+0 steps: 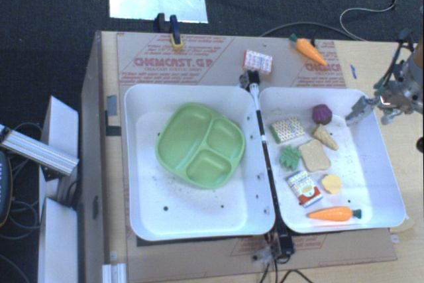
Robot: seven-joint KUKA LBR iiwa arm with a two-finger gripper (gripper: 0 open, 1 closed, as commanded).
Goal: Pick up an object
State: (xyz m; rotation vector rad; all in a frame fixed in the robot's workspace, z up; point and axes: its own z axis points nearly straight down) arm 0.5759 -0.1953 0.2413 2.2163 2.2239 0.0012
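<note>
Just above the right bin's (371,162) far rim, pincer (361,111), nothing visibly held

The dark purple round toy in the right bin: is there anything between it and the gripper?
Nothing visible stands between them. The dark purple round toy lies near the far edge of the right white bin, and the gripper hangs just to its right over bare bin floor. The tan wedge-shaped piece lies nearer the camera, off that line.

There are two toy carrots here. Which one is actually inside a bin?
The carrot lying at the near edge of the right bin. The other carrot rests outside, on the bench behind the bins.
</note>
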